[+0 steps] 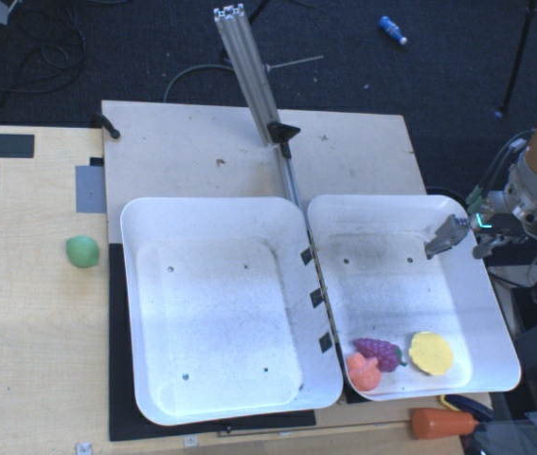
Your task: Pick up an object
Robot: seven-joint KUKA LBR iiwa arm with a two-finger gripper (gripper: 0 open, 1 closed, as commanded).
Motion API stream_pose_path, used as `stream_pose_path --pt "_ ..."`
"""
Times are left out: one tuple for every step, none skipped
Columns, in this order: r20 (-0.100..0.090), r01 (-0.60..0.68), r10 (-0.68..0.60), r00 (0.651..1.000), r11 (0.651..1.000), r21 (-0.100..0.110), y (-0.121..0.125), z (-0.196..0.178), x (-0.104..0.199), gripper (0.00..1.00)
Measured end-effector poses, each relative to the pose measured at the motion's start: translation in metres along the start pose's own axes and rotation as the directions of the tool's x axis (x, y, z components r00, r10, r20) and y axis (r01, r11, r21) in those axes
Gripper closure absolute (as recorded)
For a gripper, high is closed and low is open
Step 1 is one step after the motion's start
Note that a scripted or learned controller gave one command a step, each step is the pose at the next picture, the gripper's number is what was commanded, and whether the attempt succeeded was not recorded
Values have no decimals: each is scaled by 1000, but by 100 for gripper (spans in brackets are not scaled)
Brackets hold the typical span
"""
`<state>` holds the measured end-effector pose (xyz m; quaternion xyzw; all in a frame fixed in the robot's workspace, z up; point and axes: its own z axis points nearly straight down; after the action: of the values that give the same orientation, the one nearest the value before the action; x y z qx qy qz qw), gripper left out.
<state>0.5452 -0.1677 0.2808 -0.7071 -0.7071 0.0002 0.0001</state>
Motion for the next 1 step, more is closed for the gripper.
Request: stream_pose_path --pt "0 0 0 1000 1000 0 0 0 0 0"
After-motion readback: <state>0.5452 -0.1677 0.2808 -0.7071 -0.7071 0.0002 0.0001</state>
